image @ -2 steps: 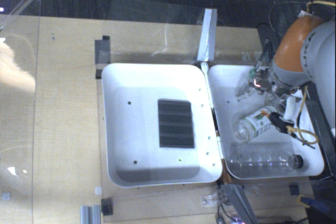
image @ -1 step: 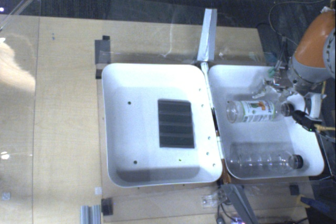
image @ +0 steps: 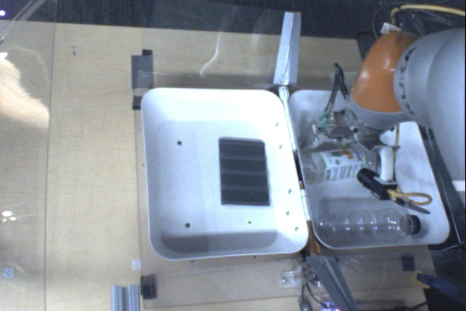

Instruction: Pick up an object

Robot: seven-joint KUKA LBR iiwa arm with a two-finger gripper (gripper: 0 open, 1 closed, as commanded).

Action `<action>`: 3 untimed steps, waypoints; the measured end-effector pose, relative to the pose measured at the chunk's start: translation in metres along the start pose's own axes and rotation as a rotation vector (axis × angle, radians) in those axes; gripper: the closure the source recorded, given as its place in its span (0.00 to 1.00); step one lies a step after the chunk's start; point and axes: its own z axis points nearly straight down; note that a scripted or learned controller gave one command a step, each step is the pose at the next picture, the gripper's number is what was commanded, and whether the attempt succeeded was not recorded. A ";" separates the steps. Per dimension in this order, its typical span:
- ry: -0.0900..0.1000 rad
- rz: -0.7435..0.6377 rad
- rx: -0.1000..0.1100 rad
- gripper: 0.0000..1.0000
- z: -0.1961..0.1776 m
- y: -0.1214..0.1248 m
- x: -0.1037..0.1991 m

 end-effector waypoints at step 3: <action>-0.002 -0.014 0.000 0.00 -0.002 -0.059 -0.034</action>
